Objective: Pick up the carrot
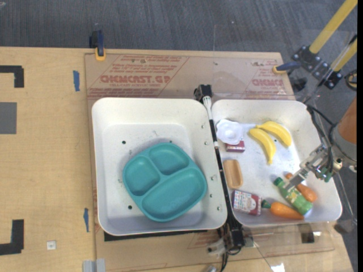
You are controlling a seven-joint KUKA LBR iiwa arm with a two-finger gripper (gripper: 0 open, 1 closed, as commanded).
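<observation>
A: So, the left shallow white plastic bin (108, 152)?
B: Holds a teal three-compartment plate (164, 181).
A: And the long orange carrot (285, 210)?
B: Right bin's near edge, beside a green bottle (294, 197). The metal two-finger gripper (309, 168) hovers above, grip unclear

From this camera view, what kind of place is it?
Probably a robot test bench: two white bins side by side on a taped plywood bench, holding toy food like a carrot and bananas.
</observation>
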